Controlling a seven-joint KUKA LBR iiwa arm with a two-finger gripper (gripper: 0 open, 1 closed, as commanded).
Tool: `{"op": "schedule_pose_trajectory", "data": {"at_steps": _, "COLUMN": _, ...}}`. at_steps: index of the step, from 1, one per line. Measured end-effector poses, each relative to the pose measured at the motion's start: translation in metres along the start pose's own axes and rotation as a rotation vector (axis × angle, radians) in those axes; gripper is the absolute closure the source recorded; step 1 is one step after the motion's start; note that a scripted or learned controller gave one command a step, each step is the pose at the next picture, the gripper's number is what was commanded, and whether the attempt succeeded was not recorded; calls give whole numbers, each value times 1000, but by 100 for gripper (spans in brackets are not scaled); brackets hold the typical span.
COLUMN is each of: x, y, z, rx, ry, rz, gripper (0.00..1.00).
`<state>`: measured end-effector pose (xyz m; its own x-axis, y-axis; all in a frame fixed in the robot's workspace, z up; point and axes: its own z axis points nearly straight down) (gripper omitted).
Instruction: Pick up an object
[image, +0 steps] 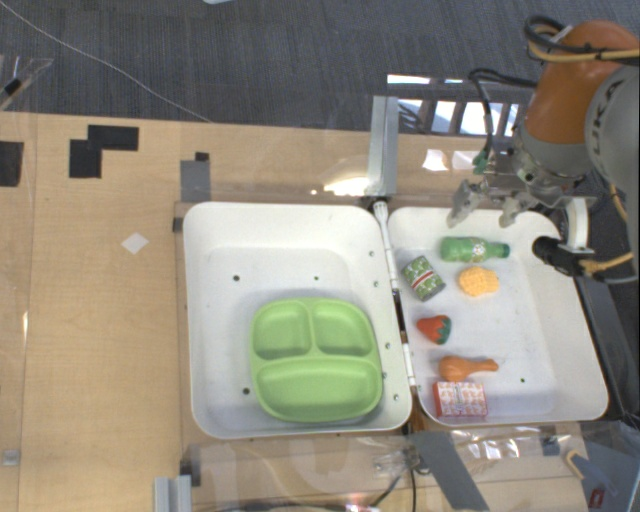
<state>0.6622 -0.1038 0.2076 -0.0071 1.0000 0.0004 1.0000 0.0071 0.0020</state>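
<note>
The right bin (560, 330) holds several small items: a green bottle (474, 250) lying on its side, a green can (423, 277), a yellow corn piece (479, 283), a red strawberry (433, 327), an orange drumstick (465, 368) and a pink-and-white packet (461, 399). My gripper (487, 208) hangs over the bin's back edge, just above and behind the green bottle. Its two fingers are spread apart with nothing between them.
The left bin (230, 250) carries a green divided plate (315, 358) at its front. A metal divider post (383, 150) rises behind the seam of the bins. The grey arm with its orange band (580, 90) fills the upper right corner, cables trailing around it.
</note>
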Motion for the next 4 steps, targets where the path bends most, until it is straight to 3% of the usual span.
{"op": "schedule_pose_trajectory", "data": {"at_steps": 1, "x": -18, "y": -23, "z": 112, "rx": -3, "ry": -1, "rz": -43, "gripper": 0}}
{"op": "schedule_pose_trajectory", "data": {"at_steps": 2, "x": -48, "y": 4, "z": 119, "rx": 24, "ry": 10, "rz": 140, "gripper": 0}}
{"op": "schedule_pose_trajectory", "data": {"at_steps": 3, "x": -47, "y": 4, "z": 110, "rx": 27, "ry": 8, "rz": 134, "gripper": 100}}
{"op": "schedule_pose_trajectory", "data": {"at_steps": 4, "x": 35, "y": 8, "z": 22, "rx": -1, "ry": 0, "rz": 233, "gripper": 100}}
